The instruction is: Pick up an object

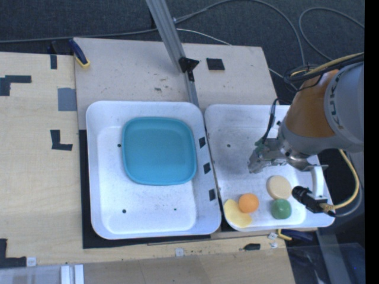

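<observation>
Tool (259, 161): low in right bin (237, 129), grip state unclear (fingers blurred).
Objects: orange ball (248, 203), green ball (280, 208), cream disc (278, 187), at bin's near edge.
Progress: nothing lifted; grasp pending.

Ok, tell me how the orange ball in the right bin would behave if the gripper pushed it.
The orange ball looks round, so it would probably roll. It touches the yellow piece near the bin's front wall, which may stop it. The gripper hangs above, apart.

No readable text (labels, numbers, signs) anywhere.
</observation>
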Tool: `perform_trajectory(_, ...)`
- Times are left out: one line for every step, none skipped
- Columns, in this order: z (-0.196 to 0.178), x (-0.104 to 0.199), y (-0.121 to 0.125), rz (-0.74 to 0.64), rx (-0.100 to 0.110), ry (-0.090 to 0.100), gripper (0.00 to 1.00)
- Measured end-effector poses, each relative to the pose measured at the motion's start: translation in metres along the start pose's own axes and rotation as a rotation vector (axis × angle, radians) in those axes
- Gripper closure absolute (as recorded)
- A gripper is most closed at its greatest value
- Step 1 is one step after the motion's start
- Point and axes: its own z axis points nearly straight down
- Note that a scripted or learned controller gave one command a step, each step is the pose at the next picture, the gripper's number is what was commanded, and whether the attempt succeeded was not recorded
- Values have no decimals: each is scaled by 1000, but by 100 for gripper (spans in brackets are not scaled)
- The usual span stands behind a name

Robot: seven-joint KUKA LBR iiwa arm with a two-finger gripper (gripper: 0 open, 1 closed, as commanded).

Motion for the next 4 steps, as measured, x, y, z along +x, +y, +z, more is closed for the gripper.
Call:
perform_trajectory(-59,8,1,0,-2,0,100)
perform_trajectory(-120,5,5,0,-2,0,100)
perform_trajectory(-139,5,5,1,2,0,100)
perform_trajectory(-122,50,10,-3,5,1,100)
